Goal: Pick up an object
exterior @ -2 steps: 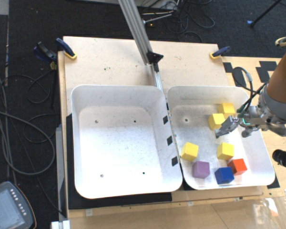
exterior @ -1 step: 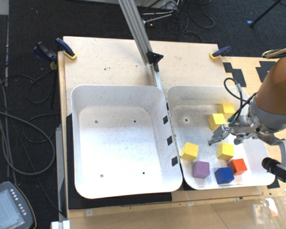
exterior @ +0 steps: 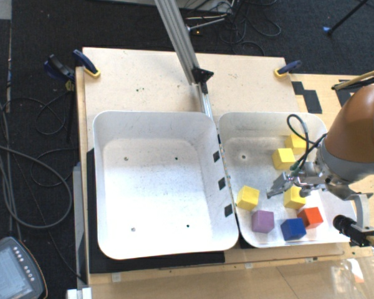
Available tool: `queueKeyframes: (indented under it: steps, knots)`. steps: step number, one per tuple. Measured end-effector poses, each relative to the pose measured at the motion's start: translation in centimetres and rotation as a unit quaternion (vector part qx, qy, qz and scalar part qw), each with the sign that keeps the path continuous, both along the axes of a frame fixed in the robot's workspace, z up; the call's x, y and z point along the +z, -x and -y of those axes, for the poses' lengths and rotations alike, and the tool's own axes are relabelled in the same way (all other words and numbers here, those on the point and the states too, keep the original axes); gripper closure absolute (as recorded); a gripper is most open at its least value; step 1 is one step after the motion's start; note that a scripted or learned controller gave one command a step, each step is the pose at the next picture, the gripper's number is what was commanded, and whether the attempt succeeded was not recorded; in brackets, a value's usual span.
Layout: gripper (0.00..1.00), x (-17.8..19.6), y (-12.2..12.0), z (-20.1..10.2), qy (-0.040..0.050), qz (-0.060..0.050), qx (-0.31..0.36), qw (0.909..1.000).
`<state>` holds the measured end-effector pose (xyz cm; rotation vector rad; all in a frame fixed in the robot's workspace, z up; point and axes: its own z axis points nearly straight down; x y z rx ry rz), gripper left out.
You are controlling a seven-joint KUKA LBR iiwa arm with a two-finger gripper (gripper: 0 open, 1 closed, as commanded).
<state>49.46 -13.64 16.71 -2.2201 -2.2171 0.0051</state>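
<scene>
Over the right bin [exterior: 237, 129] my claw [exterior: 287, 184] hovers beside a yellow cube [exterior: 294, 198]; whether it's clenched I cannot tell. That cube sits against an orange cube [exterior: 312, 216], so I judge a descent could nudge both and miss.

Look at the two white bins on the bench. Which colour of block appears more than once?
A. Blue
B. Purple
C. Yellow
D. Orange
C: the right bin holds several yellow blocks, but just one purple block, one blue block and one orange block.
</scene>
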Motion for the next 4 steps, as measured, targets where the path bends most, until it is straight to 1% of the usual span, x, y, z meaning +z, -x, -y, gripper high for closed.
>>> queueKeyframes:
  steps: [1,2,3,4]
  knots:
    - [0.0,-4.6,-0.2,-0.6,0.004,0.01,-0.001,0.9999]
    - [1.0,-3.6,-0.3,-0.7,0.0039,0.012,0.0,0.9999]
    - [1.0,2.7,-0.4,-0.4,0.0014,0.006,0.002,1.0]
    - [1.0,4.0,-0.5,-0.4,0.001,0.004,0.002,1.0]
